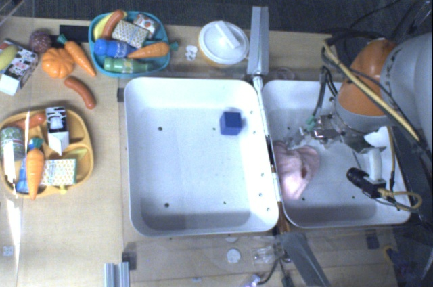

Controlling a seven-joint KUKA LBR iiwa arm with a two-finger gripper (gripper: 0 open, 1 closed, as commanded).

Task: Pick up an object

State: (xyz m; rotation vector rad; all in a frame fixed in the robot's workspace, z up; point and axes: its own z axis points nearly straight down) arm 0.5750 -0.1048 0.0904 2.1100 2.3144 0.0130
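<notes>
Two white bins sit side by side on the bench. The left bin (169, 211) holds one blue cube (231, 122), lying toward the upper right part of its floor, near the wall it shares with the right bin but apart from it — the rest of that floor is bare, with open room on every side of the cube. The right bin (325, 208) holds one pink soft object (296, 167), lying close against the left wall. The gripper (306, 137) hangs low over the right bin, just above the pink object's upper edge; whether it is spread or closed I cannot tell, and nothing is seen held in it. The arm (369, 86) covers the bin's right side, with cables looping beside it.
</notes>
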